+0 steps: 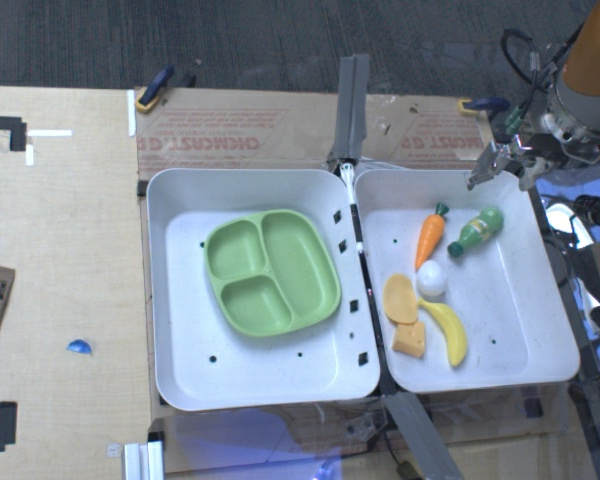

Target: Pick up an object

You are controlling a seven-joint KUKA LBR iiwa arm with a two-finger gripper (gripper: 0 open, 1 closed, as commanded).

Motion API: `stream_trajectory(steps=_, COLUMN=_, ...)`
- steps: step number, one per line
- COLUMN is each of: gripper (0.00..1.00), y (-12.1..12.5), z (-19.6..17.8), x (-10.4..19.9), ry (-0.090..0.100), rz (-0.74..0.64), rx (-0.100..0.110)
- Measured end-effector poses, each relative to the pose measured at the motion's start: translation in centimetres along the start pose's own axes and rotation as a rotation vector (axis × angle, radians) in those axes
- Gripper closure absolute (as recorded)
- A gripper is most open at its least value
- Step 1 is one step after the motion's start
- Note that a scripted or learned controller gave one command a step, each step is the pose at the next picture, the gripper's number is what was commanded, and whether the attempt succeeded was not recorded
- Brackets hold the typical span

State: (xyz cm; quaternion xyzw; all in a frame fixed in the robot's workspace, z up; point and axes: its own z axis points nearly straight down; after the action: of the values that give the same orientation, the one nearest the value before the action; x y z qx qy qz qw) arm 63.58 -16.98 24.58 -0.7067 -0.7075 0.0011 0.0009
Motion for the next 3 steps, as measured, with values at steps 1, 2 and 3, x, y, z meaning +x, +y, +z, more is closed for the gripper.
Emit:
stream_trajectory(steps=1, gripper=0.00, y=0.2, z=-4.6, x=2.4, ry=-0.003, rz=-0.154, rx=-0.004)
stream_trajectory(steps=2, gripper=0.00, y=0.9, z=5.4, x=4.5, ry=-0.001, rz=-0.326, rx=-0.001)
stream_trajectory(steps=3, gripper=0.00, y=0.2, z=15.3, x=1.0, ry=-0.002, rz=-0.477, rx=-0.005)
